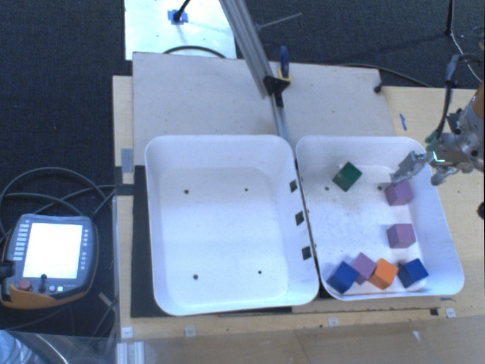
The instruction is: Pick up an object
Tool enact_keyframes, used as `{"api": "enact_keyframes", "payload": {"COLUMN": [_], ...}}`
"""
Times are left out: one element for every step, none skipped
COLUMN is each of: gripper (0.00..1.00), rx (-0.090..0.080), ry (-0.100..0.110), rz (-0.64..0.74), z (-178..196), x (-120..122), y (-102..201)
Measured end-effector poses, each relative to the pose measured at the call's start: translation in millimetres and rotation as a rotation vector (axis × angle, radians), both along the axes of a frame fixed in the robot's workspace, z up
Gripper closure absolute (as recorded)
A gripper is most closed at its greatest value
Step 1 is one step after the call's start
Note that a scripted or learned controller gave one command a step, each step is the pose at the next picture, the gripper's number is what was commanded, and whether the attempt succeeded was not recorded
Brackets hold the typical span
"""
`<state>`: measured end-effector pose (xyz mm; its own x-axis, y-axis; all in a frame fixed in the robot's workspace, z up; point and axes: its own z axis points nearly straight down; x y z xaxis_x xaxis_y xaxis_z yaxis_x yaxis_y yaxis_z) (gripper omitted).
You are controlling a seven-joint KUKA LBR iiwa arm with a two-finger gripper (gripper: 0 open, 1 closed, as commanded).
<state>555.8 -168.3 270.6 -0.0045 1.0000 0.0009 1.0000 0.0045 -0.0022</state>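
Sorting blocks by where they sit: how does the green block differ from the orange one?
The green block stands alone near the right bin's far side; the orange block sits at the near side, packed among blue and purple blocks. Green looks turned cornerwise and slightly larger. Both are small cubes in that bin.

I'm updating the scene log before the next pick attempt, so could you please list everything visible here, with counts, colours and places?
Bins: 2, white, side by side on the bench; left bin, right bin.
Green cube: 1, right bin, upper middle.
Purple cubes: 3, right bin; one by the tool, one at right middle, one in the bottom cluster.
Blue cubes: 2, right bin bottom; and.
Orange cube: 1, between the blue ones.
Teach pendant: 1, grey and orange, far left.
Tool: 1, grey, over the right bin's upper right.
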Motion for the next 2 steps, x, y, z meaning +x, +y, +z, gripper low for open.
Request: {"api": "enact_keyframes", "payload": {"gripper": [0.0, 0.0], "rx": [-0.001, 0.0], "ry": [-0.004, 0.002], "rz": [0.0, -0.004], "z": [2.0, -55.7], "x": [0.8, -1.5], "y": [0.1, -8.4]}}
